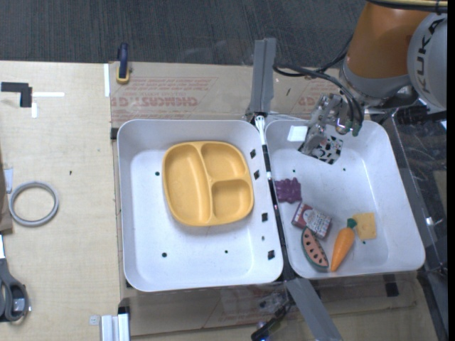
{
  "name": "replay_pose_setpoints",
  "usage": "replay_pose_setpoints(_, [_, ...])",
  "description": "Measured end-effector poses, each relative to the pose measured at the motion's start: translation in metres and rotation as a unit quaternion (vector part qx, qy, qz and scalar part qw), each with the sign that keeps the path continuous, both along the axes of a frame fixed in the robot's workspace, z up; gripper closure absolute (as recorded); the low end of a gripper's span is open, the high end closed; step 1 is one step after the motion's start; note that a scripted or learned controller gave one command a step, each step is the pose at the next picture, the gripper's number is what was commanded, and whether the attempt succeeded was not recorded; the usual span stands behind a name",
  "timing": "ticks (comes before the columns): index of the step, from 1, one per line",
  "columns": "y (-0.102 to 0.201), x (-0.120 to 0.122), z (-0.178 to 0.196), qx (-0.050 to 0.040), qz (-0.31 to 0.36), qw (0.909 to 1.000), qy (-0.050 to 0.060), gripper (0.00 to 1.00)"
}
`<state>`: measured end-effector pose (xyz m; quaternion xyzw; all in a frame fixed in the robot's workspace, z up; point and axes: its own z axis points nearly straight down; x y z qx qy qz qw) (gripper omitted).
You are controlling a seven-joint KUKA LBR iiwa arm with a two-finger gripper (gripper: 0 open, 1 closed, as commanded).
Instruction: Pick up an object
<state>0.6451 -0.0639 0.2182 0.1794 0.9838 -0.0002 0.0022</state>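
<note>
Hovering over the right bin [398, 254], my gripper [328, 130] seems to carry a small spotted card [323, 148].
I judge the card light, stiff and thin, best pinched by its edge; the fingers look closed on its top, though I cannot tell for sure. The arm [387, 34] slants in from upper right.

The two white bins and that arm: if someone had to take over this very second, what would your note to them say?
Gripper: low over the back of the right white bin; grip state unclear.
Right bin's things: purple grape bunch, small red-and-white packet, watermelon slice, orange carrot, yellow cheese wedge, all lying on the floor.
Left white bin: yellow divided plate.
Done: nothing visibly lifted. Left: pick one object.
</note>
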Motion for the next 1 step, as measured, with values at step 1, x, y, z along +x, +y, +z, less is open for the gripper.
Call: replay_pose_setpoints(1, [0.0024, -0.0388, 0.0292, 0.0002, -0.169, 0.9857, 0.002, 1.0])
